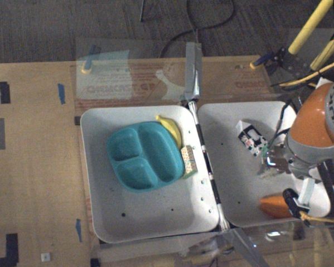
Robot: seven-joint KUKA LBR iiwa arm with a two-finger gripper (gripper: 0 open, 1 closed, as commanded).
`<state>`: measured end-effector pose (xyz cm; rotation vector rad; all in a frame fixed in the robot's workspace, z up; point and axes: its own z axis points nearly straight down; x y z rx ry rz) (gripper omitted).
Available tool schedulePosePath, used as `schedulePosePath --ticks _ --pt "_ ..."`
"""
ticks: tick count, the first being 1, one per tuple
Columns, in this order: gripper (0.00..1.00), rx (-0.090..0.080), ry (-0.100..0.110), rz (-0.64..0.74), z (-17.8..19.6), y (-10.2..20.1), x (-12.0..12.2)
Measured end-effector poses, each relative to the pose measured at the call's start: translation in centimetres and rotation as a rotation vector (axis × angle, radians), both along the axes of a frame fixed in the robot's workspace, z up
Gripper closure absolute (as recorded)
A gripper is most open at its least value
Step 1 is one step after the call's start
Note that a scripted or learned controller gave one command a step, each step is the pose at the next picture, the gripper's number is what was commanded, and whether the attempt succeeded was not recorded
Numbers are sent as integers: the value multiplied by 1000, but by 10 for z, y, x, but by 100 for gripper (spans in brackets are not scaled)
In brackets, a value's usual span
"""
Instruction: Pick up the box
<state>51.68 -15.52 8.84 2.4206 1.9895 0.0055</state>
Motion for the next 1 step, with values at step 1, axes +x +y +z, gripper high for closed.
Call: schedulePosePath --ticks 1 --pt "100 6 9 -816 124 -15 -5"
